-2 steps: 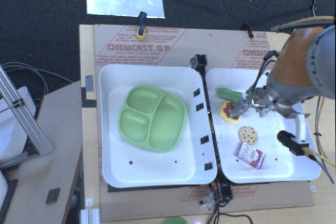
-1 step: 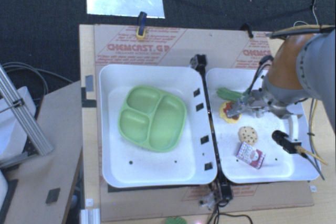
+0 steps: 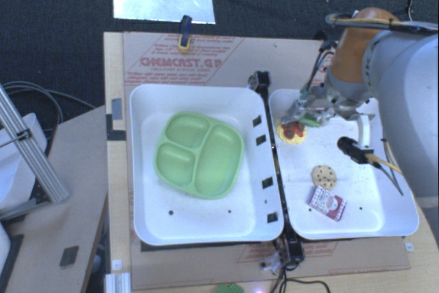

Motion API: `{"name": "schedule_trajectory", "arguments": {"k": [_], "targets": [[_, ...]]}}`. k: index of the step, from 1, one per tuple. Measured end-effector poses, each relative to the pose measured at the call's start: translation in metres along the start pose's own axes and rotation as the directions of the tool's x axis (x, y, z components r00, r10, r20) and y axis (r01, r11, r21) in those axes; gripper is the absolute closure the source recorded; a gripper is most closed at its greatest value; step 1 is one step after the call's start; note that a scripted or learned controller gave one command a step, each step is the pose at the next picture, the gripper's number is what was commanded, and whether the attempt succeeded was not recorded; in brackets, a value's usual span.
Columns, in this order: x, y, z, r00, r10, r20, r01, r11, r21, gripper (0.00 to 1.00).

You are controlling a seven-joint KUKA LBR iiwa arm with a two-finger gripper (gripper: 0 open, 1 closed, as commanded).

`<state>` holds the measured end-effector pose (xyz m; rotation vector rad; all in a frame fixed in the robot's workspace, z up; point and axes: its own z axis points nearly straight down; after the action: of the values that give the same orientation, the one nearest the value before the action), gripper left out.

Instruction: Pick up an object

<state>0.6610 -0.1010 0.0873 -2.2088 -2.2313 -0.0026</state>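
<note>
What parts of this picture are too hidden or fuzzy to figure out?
- The gripper, camera view: blurred and tucked under the arm's wrist, so its fingers cannot be read.
- The yellow and red toy: the gripper covers its upper edge, and it is too small to name.
- The right bin: the arm hides its far right corner.
- The small red packet: its print is too small to read.

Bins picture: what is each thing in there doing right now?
Green plate: flat in the left bin, right way up.
Cookie: lying flat in the right bin.
Red packet: lying flat beside the cookie.
Yellow and red toy: under the gripper.
</note>
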Motion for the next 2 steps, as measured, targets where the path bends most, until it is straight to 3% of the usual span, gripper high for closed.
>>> {"name": "schedule_trajectory", "arguments": {"k": [1,2], "targets": [[-0.001,0.003,-0.018,1.000,-0.001,0.004,0.001,1.000,-0.017,1.00],[0.060,-0.037,-0.102,1.000,0.001,0.000,-0.001,1.000,-0.005,1.00]]}}
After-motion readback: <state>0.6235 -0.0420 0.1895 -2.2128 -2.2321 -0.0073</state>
